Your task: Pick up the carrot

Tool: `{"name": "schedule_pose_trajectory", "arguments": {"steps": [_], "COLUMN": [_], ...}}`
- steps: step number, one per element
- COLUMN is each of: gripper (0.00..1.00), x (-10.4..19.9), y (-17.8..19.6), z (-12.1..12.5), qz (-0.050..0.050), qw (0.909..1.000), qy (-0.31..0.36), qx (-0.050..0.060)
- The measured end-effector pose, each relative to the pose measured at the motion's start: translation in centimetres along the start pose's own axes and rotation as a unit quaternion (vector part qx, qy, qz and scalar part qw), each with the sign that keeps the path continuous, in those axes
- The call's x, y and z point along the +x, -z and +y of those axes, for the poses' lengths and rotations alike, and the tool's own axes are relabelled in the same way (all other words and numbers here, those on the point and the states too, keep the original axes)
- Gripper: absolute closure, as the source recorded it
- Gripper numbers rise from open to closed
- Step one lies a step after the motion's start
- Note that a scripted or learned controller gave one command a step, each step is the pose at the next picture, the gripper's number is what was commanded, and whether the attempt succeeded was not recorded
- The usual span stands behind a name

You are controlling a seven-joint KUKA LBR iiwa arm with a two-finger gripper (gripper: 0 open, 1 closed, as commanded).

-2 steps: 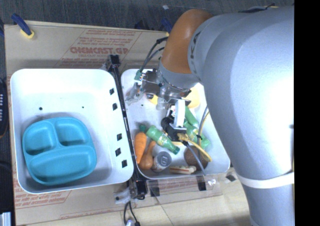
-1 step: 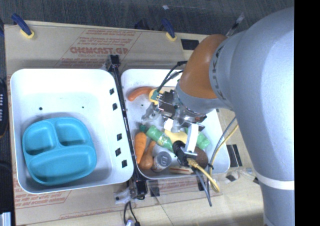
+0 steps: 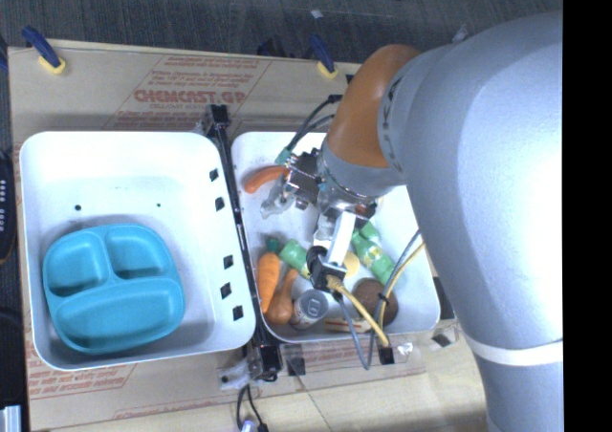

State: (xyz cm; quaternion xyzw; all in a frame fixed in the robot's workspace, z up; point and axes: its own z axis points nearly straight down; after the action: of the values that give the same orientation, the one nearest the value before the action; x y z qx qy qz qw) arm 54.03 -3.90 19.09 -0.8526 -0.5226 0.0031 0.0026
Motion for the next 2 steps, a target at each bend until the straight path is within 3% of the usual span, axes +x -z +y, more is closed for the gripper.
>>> {"name": "schedule_pose_trajectory", "arguments": {"steps": [1, 2], "gripper": [0.0, 0.0], "x": [-1.7, 6.2], "y": [-0.1, 0.0], "z": [-5.0, 1.5], "qz": [-0.001, 0.0], "qw": [0.9956, 0.9999], "qy": [-0.094, 0.011], "qx": [0.003, 0.001]}}
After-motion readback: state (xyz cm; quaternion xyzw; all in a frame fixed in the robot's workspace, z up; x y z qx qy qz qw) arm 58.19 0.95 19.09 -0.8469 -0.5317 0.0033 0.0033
